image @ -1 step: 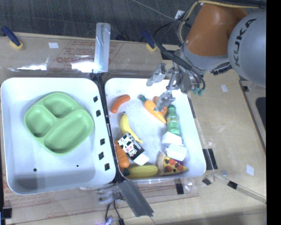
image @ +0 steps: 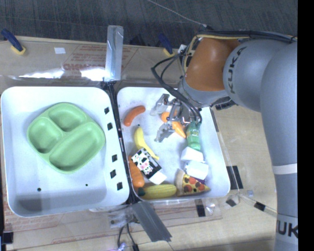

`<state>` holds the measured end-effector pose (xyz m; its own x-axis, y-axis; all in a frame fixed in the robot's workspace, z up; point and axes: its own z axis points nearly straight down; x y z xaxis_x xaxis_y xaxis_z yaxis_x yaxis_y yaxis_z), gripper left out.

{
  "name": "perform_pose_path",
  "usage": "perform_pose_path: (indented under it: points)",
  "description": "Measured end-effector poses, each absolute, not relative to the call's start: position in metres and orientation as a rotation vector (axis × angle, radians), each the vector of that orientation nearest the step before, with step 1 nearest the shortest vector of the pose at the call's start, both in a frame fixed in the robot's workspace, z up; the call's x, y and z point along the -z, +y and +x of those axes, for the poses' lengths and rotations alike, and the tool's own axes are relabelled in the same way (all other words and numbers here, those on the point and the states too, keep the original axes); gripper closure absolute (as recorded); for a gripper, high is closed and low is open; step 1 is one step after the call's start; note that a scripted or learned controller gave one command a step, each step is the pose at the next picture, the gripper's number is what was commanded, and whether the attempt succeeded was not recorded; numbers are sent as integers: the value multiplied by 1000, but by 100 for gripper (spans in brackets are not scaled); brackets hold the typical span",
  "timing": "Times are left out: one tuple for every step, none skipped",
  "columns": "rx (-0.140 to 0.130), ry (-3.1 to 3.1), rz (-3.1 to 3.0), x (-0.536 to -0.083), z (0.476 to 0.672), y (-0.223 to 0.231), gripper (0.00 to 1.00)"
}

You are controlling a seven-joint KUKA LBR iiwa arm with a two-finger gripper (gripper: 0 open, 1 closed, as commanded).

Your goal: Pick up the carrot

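The gripper (image: 170, 120) sits in the right bin (image: 220, 156) with its fingers closed around the carrot (image: 174, 123) (an orange one). A banana (image: 141, 140) lies at its eight o'clock. The green plate (image: 67, 136) rests in the left bin (image: 15, 192).

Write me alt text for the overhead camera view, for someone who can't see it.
A grey robot arm lowers its tool onto an orange carrot in the right bin, among toy foods including a banana, a sausage and corn. The left bin holds a green divided plate.
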<state>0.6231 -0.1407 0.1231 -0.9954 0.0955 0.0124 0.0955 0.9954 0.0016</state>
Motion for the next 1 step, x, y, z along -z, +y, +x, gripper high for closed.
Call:
perform_pose_path:
  points:
    - [-1, -3143, -137, -142, 629, -140, 100]
